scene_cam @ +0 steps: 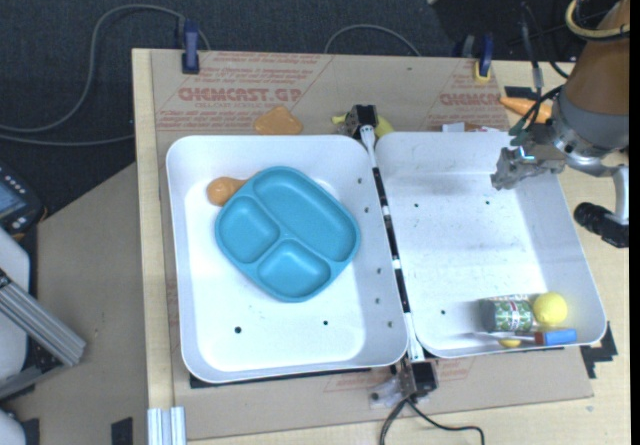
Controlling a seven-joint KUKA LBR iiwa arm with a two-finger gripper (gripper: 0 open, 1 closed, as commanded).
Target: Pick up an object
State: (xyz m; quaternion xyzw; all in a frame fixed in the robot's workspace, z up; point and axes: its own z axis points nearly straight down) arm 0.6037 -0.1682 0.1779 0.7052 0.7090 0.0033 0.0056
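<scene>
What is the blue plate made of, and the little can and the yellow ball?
The blue divided plate looks like matte plastic: one even colour, soft rounded ridges between its three sections. The small can seems to be metal with a printed paper label, though it is too small to be sure. The yellow ball looks smooth, probably plastic or rubber; the view cannot settle which.

"CHEMCAST GP" red print on bench board [240, 93], repeated at right

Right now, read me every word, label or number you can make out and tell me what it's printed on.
"CHEMCAST GP", red print on the brown board behind the left bin.
The same red print on the board behind the right bin, too blurred to read.
Can label: too small to read.
</scene>
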